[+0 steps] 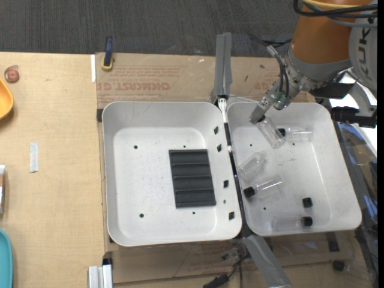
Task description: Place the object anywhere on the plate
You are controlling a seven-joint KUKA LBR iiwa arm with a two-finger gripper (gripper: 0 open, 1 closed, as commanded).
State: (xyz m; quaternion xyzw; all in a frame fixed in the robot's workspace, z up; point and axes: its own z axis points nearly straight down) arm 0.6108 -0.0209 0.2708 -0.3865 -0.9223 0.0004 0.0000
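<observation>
Two shallow, smooth white plastic bins sit side by side. The left bin [120, 161] carries a dark ribbed rectangular plate [192, 178] at its centre. The right bin [342, 179] holds clear plastic tubes [271, 134] near its back edge, under the gripper [264, 110]; its grip cannot be told.

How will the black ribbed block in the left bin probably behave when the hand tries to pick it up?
The black ribbed block looks stiff and lies flat on the left bin floor, so it should not roll or tip. Its ridged top may offer some grip, though the low, wide shape could be awkward for the hand to span. Its weight cannot be judged.
</observation>
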